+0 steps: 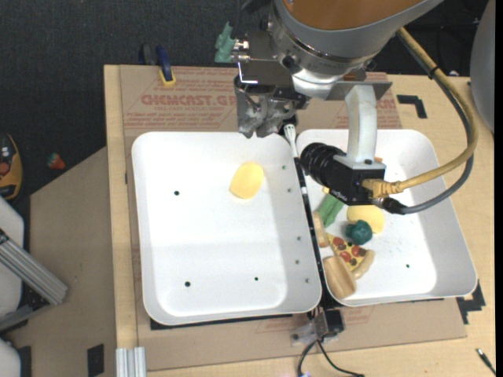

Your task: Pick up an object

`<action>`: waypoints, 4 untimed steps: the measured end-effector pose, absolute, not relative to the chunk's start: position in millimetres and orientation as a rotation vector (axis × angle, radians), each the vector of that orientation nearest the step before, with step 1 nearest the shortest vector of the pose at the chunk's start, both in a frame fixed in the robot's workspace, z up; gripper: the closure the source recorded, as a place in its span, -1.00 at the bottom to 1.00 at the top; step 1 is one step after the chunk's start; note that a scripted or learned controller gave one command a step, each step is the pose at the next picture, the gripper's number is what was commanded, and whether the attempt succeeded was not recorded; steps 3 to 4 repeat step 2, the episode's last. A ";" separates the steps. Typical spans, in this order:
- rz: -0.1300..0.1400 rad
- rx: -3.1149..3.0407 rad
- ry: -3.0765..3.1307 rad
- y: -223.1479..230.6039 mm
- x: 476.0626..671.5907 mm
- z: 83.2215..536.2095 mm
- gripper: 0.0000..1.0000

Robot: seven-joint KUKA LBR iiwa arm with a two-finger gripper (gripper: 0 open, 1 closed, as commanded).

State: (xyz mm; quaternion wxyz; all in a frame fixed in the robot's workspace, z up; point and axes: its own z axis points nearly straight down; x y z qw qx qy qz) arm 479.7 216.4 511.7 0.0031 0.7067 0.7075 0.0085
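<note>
A pale yellow rounded object (247,180) lies alone in the left bin (204,289), in its far right part. My gripper (264,122) hangs over the far rim of the left bin, close to the divider between the bins, a short way beyond and to the right of the yellow object. Nothing shows under the gripper. The right bin (440,234) holds a green piece (329,209), a yellow piece (369,217), a teal ball (360,231), a pizza-slice toy (351,254) and a tan wooden piece (339,277), clustered by its left wall.
A black cylinder with a yellow cable (339,175) hangs from the arm over the right bin's near-left part. The arm's big grey and orange body (346,14) covers the top centre. A blue and yellow clamp (164,64) sits on the bench's far left edge.
</note>
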 end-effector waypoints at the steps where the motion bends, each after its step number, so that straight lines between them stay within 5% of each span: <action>1: -0.029 2.227 2.225 224.1 476.7 313.8 1.00; 2: 0.030 2.215 2.216 224.5 514.7 469.4 1.00; 4: 0.030 2.215 2.216 224.5 514.7 469.4 1.00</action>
